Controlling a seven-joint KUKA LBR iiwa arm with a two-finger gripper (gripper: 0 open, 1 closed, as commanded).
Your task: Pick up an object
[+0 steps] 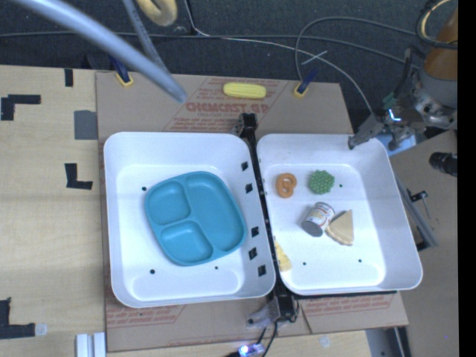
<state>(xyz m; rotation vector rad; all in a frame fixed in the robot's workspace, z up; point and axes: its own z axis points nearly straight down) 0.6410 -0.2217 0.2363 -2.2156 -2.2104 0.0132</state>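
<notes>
Two bins sat side by side on the desk [44,199]; the left bin [119,155] held a divided tray [195,218] near its middle; the right bin [387,266] held a ring-shaped piece [286,185] at its left, a bumpy round piece [321,181] just right of it, a small can [317,219] lying in front of both, and a wedge [342,228] touching the can's right side; a small scrap [282,258] lay by that bin's left wall; behind the bins, on the cardboard [208,110], lay an oblong piece [245,91]; the claw [383,125] hung at the right bin's far right corner.

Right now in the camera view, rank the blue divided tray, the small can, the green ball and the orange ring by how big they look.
1. blue divided tray
2. small can
3. green ball and orange ring, too alike to rank
</notes>
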